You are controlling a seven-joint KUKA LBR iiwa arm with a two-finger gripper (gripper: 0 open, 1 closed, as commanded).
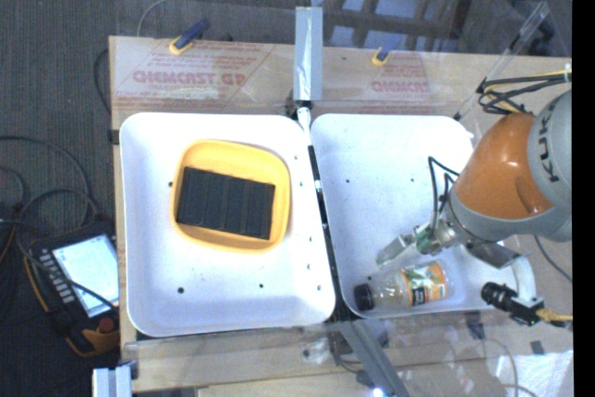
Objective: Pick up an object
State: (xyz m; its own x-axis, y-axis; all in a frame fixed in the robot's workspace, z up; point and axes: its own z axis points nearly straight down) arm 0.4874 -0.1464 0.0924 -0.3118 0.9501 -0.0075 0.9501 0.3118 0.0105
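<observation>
The wooden bench (232,79) fills the middle of the frame, with faint red lettering along its top edge and dark carpet around it. On it sit two shallow white bins side by side. The left bin (149,293) takes up the centre-left of the frame; the right bin (390,153) takes up the centre-right, and their inner rims touch along a line running down the middle.

The arm (507,181) enters from the right edge, its orange band bulging over the right side of the right bin, with grey casing below it and black cables looping above.

In the left bin, towards its upper middle, lies a yellow dish (200,158) with rounded corners. A flat black ribbed block (226,203) rests inside it, covering most of the dish's floor and lying slightly tilted.

In the lower right of the right bin, close to its front wall, a small clear bottle (409,285) lies on its side, its dark cap pointing left and a label round its body.

The gripper (402,246) reaches down and leftward from the wrist, just above the bottle in the frame, near it. Its tip looks pale and glassy against the white bin floor, and I cannot tell how it is set, nor whether it touches the bottle.

Two small yellow clamps (189,36) sit on the bench's top edge.
</observation>
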